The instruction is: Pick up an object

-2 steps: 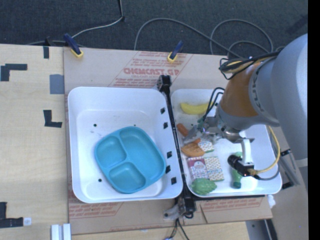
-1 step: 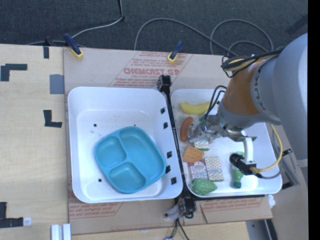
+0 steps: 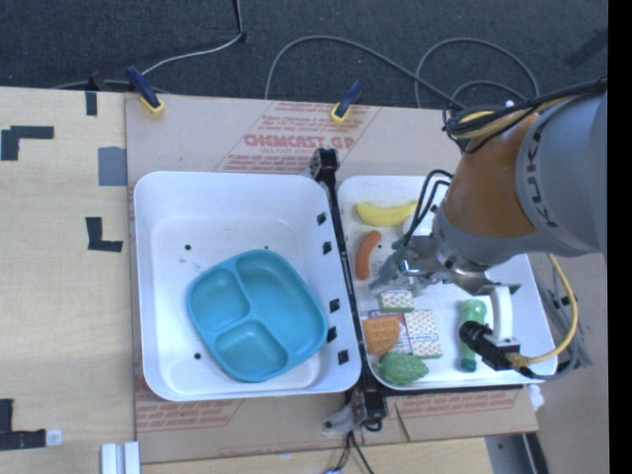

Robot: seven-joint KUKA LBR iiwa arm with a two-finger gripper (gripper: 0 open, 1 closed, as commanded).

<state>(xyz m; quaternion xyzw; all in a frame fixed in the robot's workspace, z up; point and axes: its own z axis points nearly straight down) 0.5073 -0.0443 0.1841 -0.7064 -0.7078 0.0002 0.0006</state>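
My gripper hangs low in the right bin, under the grey and orange arm. It sits just right of a reddish sausage and just above a small patterned box. A yellow banana lies at the bin's far side. Near the front lie an orange piece, a green leafy piece and a dotted packet. A green bottle lies to the right, partly under the arm. Nothing is seen held.
The left bin holds a blue divided plate. A black divider with clips runs between the bins. Cables trail over the dark floor behind the bench, and two clamps pin the cardboard.
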